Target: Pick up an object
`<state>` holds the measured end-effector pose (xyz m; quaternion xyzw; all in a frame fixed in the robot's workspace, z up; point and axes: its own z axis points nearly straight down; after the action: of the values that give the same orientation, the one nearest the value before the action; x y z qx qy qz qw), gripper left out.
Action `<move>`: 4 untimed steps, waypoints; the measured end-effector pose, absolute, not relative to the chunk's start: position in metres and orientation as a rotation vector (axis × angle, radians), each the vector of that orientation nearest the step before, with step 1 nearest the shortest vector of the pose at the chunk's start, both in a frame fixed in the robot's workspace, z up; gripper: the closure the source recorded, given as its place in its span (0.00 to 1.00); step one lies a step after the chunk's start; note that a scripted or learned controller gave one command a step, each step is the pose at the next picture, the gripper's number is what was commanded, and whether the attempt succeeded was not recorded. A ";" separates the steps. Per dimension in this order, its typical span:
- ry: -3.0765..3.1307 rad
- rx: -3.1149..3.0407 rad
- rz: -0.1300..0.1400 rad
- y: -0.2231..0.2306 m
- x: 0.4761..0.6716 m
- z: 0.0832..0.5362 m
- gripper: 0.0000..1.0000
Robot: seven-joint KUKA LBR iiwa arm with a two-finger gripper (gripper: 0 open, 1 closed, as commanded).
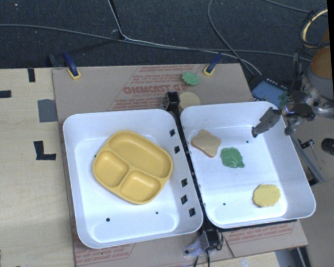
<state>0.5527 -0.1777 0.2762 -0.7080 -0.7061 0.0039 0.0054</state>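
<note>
White plastic, 2 shallow bins side by side on a cardboard sheet (146, 88). The right bin (288, 207) holds 3 small pieces: a tan bread-looking slice (206, 142) near its upper left, a green leafy blob (232, 158) just beside it toward the middle, and a round yellow piece (267, 195) down near the lower right corner, well apart from the other 2. There's plenty of bare floor around each one, especially along the top half and lower left. The left bin (84, 211) has a yellow divided tray (133, 166) sitting tilted, with open room all around it. The gripper (276, 120) hangs over the right bin's upper right rim, fingers spread apart, nothing between them. A green bit (190, 78) sits on the cardboard above the bins.
</note>
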 end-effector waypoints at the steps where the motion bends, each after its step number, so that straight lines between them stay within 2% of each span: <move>1: -2.222 -2.220 0.002 -0.177 0.555 0.283 0.00; 2: -2.218 -2.217 0.007 -0.176 0.553 0.219 0.00; 4: -2.220 -2.218 0.005 -0.178 0.554 0.130 0.00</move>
<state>0.5544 -0.1781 0.1302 -0.7068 -0.7074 0.0017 0.0016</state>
